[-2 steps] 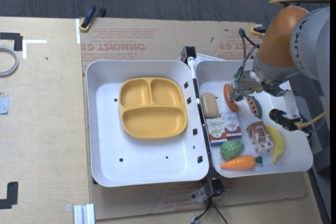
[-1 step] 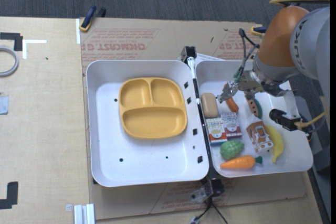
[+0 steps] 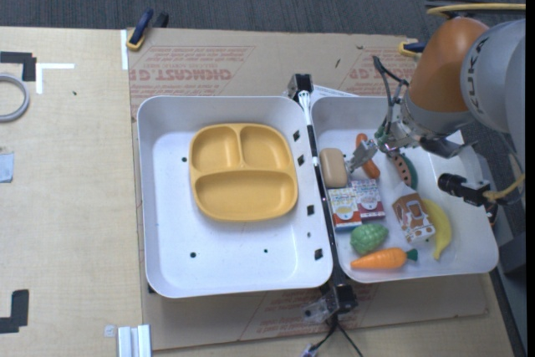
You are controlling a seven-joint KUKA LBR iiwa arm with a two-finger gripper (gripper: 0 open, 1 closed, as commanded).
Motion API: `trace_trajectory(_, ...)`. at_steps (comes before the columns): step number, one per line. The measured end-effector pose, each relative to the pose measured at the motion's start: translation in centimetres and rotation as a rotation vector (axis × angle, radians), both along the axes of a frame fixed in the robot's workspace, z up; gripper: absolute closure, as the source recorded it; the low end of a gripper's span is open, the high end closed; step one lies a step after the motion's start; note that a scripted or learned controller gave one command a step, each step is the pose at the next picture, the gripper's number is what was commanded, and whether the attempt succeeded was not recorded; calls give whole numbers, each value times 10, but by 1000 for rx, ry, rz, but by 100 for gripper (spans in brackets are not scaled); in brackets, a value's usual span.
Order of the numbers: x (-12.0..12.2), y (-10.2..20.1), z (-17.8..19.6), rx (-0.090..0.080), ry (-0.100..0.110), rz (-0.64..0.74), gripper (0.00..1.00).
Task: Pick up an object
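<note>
My gripper (image 3: 364, 155) hangs low over the upper left part of the right bin (image 3: 476, 251). It sits right at a small orange piece (image 3: 370, 170), next to a tan bread roll (image 3: 333, 166). Whether it touches the orange piece is unclear. Below it lie a printed carton (image 3: 357, 206), a green broccoli (image 3: 368, 237) and a carrot (image 3: 380, 259). To the right are a red-brown strawberry-like piece (image 3: 405, 170), a small brown box (image 3: 411, 214) and a banana (image 3: 440, 228).
The left bin (image 3: 167, 263) holds a yellow divided plate (image 3: 243, 171). A black clamp (image 3: 301, 84) joins the bins at the top, and the divider wall runs just left of the roll. The arm's orange band (image 3: 443, 63) looms over the right bin's upper right corner.
</note>
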State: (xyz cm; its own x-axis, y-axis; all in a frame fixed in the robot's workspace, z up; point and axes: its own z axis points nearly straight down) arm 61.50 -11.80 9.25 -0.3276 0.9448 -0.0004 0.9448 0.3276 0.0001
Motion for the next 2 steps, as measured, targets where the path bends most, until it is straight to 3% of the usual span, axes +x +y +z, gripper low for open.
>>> trace_trajectory(1, 1, 0, 10, -1, -3, -2, 100)
trace_trajectory(2, -3, 70, 137, -1, -1, -54, 100)
